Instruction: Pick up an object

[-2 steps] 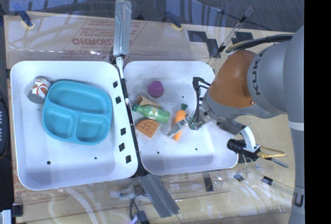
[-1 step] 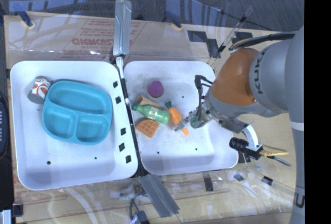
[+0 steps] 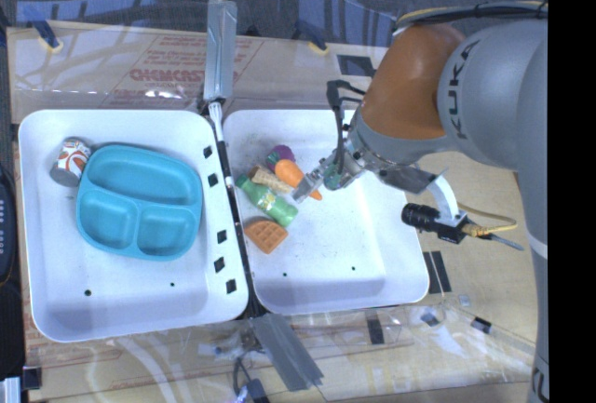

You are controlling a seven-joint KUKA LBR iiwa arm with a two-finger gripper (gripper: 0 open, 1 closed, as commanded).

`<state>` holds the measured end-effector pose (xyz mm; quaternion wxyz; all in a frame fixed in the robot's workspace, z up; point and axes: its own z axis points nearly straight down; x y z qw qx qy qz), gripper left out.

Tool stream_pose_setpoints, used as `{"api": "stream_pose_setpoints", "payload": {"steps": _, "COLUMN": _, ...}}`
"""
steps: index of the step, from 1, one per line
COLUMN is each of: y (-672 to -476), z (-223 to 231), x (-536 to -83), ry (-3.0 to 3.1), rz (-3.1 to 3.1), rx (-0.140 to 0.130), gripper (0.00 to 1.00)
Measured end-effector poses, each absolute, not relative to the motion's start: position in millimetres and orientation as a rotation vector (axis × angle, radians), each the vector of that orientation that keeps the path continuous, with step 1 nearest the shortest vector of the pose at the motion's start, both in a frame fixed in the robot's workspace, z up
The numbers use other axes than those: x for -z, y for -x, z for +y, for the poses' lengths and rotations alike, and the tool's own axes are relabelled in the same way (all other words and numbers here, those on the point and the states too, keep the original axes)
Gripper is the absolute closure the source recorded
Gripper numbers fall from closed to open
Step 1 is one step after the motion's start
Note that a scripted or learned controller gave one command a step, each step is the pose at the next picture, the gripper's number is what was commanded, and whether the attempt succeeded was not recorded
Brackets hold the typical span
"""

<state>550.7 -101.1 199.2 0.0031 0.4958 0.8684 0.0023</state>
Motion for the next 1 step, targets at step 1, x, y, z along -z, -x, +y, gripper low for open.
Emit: {"api": "stream_pose_setpoints", "payload": {"steps": 1, "y": -629.9, "z": -46.7, "x": -190.5, "ry": -2.081, "rz": 2.356, "rx": 0.002, "gripper": 1.0}}
